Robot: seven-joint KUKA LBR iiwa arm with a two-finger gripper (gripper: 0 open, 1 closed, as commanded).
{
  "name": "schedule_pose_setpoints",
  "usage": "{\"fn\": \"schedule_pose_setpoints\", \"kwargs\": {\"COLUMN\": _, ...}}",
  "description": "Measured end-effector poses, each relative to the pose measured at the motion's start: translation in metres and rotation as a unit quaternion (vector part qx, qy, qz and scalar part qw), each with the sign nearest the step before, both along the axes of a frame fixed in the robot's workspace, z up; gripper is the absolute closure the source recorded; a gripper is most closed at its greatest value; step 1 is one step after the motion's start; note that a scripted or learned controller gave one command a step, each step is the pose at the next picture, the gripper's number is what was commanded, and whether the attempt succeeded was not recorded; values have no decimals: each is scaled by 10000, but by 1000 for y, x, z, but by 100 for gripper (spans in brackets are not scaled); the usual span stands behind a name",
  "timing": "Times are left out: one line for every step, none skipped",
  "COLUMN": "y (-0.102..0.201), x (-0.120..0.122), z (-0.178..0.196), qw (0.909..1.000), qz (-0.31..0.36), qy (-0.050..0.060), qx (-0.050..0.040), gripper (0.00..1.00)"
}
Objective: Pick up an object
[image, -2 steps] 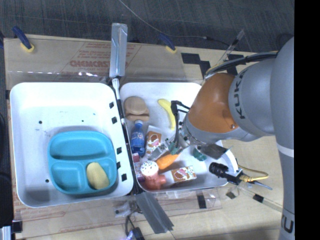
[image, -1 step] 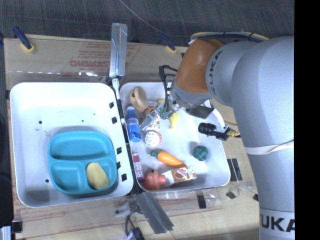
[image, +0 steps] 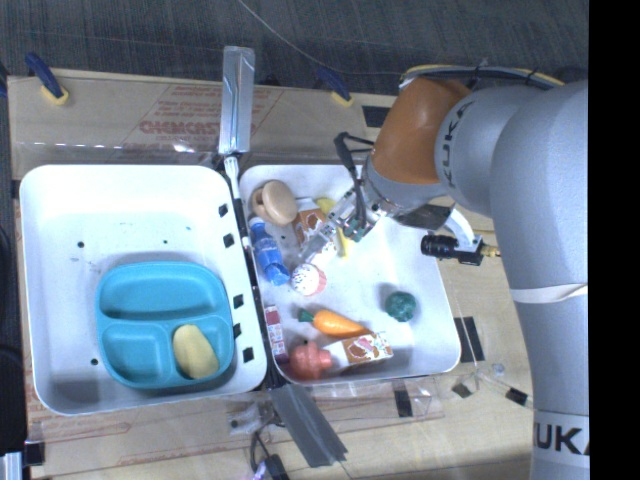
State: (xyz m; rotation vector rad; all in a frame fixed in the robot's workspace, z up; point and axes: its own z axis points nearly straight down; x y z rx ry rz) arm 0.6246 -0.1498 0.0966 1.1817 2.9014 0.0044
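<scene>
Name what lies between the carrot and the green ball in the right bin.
Nothing: in the camera view, bare white floor of the right bin separates the carrot from the green ball.

Two shallow white plastic bins sit side by side, one at the left of the frame [image: 60, 218] and one at the centre [image: 430, 298]. The left bin holds one light-blue divided plastic tray [image: 150, 313] and one yellow potato-shaped lump [image: 196, 352]. The centre bin holds one round tan wooden piece [image: 275, 202], one blue plastic bottle [image: 268, 252], one orange toy carrot [image: 338, 322], one dark green ball [image: 401, 305], one red rounded fruit [image: 308, 361], one small printed carton [image: 367, 349] and one white round disc [image: 308, 280].
</scene>
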Motion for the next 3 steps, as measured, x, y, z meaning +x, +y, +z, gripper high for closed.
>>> {"fn": "schedule_pose_setpoints", "kwargs": {"y": 41, "x": 0, "z": -1, "qw": 9679, "qz": -2514, "qy": 7, "qx": -14, "gripper": 0}}
{"fn": "schedule_pose_setpoints", "kwargs": {"y": 44, "x": 0, "z": 8, "qw": 9687, "qz": -2480, "qy": 26, "qx": 6, "gripper": 100}}
{"fn": "schedule_pose_setpoints", "kwargs": {"y": 146, "x": -24, "z": 99, "qw": 9636, "qz": -2672, "qy": 19, "qx": 35, "gripper": 100}}
